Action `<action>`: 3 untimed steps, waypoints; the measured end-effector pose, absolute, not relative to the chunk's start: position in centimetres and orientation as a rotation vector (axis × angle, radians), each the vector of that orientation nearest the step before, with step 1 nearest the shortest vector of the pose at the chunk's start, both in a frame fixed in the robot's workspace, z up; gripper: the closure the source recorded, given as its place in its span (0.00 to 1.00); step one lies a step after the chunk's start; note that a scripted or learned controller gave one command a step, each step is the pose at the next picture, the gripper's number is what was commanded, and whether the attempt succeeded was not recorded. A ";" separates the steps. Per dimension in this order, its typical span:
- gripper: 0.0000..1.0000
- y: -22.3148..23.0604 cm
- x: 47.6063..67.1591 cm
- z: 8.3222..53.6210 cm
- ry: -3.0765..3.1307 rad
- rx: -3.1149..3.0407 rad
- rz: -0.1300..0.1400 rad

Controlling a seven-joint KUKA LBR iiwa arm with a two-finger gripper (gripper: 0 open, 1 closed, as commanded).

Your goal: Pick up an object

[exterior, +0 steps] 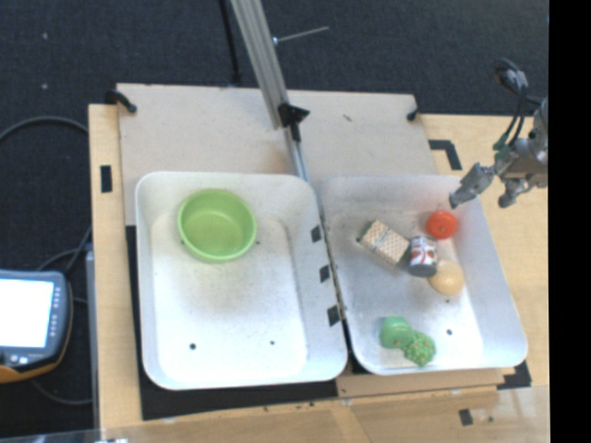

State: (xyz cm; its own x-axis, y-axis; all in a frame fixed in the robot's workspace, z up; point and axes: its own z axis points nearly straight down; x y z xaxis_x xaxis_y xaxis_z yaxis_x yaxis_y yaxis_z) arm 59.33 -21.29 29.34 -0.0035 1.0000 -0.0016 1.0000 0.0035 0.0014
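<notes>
My gripper [488, 190] hangs at the far right, above the back right rim of the right bin [480, 340], with its two fingers spread open and nothing between them. In that bin lie a red ball [441, 224], a tan waffle-patterned block [383, 242], a small grey and red can [422, 256], a yellowish egg-shaped object [447, 280] and a green toy [407, 337]. The red ball is the closest to the gripper, a little below and to its left.
The left bin [231, 340] holds a green bowl [217, 225] near its back left. A metal pole [263, 53] rises from the bench behind the bins. A handheld screen [28, 321] sits at the far left, off the bench.
</notes>
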 end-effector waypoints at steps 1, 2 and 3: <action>0.00 -21.3 59.3 29.3 2.224 2.216 -0.001; 0.00 -20.8 59.1 25.0 2.224 2.220 -0.006; 0.00 -20.9 58.9 18.6 2.223 2.224 -0.007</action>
State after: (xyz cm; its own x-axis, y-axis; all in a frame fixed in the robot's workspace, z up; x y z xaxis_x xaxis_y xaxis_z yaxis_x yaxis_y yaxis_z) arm 58.94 -20.85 18.60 0.0004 1.0000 -0.0012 1.0000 -0.0004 -0.0053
